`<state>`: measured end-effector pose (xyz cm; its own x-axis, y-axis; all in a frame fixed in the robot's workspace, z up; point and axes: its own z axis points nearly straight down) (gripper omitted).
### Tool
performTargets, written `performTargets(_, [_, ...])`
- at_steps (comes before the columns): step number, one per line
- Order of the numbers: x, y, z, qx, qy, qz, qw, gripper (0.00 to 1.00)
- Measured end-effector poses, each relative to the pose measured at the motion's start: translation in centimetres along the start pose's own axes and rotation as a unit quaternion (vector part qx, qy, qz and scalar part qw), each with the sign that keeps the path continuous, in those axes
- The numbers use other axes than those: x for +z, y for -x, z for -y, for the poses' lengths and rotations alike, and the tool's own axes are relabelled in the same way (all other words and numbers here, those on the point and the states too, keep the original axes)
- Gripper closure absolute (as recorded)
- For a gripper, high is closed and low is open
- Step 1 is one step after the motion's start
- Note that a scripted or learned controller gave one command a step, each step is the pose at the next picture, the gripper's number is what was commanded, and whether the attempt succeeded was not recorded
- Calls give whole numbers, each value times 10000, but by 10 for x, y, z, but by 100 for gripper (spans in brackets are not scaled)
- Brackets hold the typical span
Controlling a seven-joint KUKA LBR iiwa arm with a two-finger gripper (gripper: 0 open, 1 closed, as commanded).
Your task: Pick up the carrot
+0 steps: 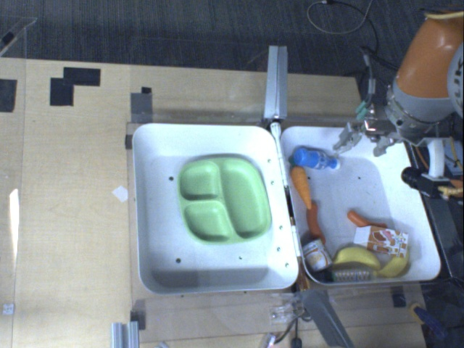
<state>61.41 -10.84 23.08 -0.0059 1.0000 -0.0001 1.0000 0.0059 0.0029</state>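
Observation:
The carrot (301,186) is orange and tapered, and it lies along the left wall of the right bin (395,183), pointing toward the near side. My gripper (363,143) hovers over the far edge of that bin, up and to the right of the carrot and well apart from it. Its two fingers (345,141) are spread open and hold nothing.
A blue bottle (313,159) lies just beyond the carrot's top. A brown stick-like item (314,224), a small can (316,255), a banana (368,260), a juice carton (382,240) and a small red item (358,218) crowd the near end. The left bin (156,194) holds a green divided plate (223,198).

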Motion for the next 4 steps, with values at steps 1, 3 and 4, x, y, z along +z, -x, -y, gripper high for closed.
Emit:
performTargets(1, [134, -17, 33, 1528, -5, -2, 9883, 0])
performTargets(3, [44, -78, -25, 2186, 10, -3, 9758, 0])
performTargets(4, [142, -7, -7, 3498, -23, 9, 9368, 0])
